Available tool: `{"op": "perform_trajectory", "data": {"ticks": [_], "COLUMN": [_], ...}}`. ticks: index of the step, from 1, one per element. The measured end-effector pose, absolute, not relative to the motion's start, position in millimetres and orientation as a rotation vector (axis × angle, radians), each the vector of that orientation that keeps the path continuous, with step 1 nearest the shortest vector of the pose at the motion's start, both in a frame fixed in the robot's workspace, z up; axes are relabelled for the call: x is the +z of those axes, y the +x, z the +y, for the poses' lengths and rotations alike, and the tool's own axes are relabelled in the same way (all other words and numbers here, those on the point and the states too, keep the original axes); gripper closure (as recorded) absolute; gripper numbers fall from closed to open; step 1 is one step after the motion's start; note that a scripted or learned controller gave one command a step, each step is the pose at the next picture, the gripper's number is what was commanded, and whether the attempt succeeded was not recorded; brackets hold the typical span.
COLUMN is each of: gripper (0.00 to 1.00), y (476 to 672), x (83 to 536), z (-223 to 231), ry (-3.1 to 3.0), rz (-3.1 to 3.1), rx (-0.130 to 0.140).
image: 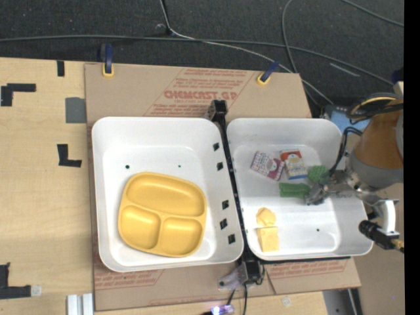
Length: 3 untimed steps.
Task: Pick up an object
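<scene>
In the right bin lie a pink and purple packet, a small red, white and blue packet, a green object with a lighter green end, and two yellow wedge-shaped pieces. My gripper reaches in from the right and sits low in this bin, right at the green object's right end. Its tip is dark and small here, and I cannot tell whether it touches or holds the green object.
The left bin holds a yellow divided plate. A black divider runs between the bins. The arm's orange band hangs over the right bin's right rim. Cables cross the dark floor behind the bench.
</scene>
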<state>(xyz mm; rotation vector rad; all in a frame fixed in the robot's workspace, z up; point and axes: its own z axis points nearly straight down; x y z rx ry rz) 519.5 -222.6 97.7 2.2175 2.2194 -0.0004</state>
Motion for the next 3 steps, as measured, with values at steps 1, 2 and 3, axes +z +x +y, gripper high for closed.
{"op": "perform_trajectory", "data": {"ticks": [1, 2, 3], "gripper": [1.0, 1.0, 1.0], "y": [517.2, 521.2, 523.8], "x": [141.5, 184.3, 237.2], "z": [-217.6, -218.9, -208.3], "ry": [2.218, 2.217, 2.216], "rz": [2.221, 2.22, 2.221], "rx": [0.002, 0.002, 0.003]}}
